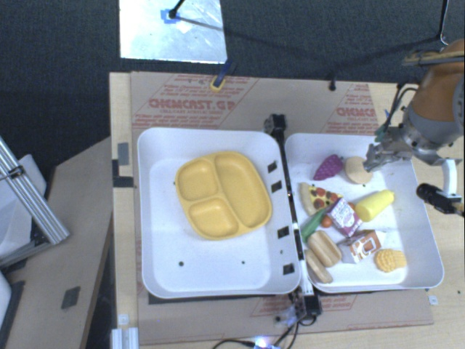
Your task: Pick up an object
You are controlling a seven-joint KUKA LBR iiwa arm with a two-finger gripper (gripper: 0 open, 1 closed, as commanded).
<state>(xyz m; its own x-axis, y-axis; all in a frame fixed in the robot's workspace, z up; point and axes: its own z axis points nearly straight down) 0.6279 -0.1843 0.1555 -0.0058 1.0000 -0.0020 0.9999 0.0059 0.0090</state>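
Pincer [372, 158] state could not be determined; it hung over the right bin [421, 231], just beside a tan round piece [357, 170]. Nearest the camera in that bin lay a hot dog [323, 253], carton [362, 245] and corn [390, 259]. Farther in lay a pizza slice [318, 195], a yellow piece [375, 204] and purple grapes [328, 167].

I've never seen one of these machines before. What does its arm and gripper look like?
The arm is rounded, grey metal with a broad orange band above the wrist. It narrows to a small grey metallic gripper. Thin dark cables run beside the wrist.
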